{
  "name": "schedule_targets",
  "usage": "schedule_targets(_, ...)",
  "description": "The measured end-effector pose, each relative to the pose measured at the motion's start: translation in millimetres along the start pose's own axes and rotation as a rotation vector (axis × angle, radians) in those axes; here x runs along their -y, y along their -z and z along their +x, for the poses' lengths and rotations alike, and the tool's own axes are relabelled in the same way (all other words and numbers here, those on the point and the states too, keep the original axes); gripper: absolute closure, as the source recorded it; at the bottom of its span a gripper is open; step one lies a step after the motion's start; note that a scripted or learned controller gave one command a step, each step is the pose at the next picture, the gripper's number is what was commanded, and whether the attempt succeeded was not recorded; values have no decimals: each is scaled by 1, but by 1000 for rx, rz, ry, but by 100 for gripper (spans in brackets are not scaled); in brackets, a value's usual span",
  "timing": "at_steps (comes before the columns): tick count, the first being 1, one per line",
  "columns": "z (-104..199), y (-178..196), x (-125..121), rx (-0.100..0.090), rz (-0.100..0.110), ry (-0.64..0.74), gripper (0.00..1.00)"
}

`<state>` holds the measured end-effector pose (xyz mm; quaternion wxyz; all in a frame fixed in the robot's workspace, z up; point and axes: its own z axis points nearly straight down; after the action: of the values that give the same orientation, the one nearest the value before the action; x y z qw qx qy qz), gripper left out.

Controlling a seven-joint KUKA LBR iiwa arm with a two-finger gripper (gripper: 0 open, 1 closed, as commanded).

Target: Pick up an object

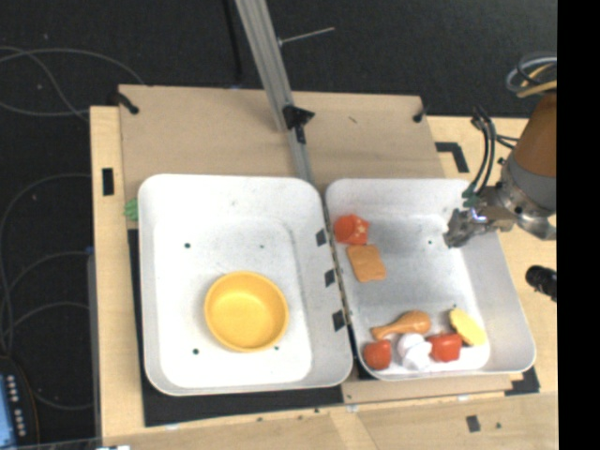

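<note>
Right of frame, gripper hovers over the right bin, finger state unclear; nearest objects, tomato and bread, lie leftward.

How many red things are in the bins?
3, all in the right bin: one red piece near its upper left, one at the bottom left, one beside the white object. More might hide there.

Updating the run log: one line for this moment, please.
end effector: over right bin, upper right edge | held: nothing seen | yellow bowl: left bin | phase: approach
</note>
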<state>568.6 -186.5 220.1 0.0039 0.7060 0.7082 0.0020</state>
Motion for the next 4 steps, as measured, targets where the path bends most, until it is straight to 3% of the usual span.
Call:
schedule_targets(1, -1, -4, -1, -1, 6, 0, 100)
schedule_targets(3, 99, 8, -53, -4, 5, 5, 100)
schedule_targets(4, 151, 8, -57, -4, 7, 4, 100)
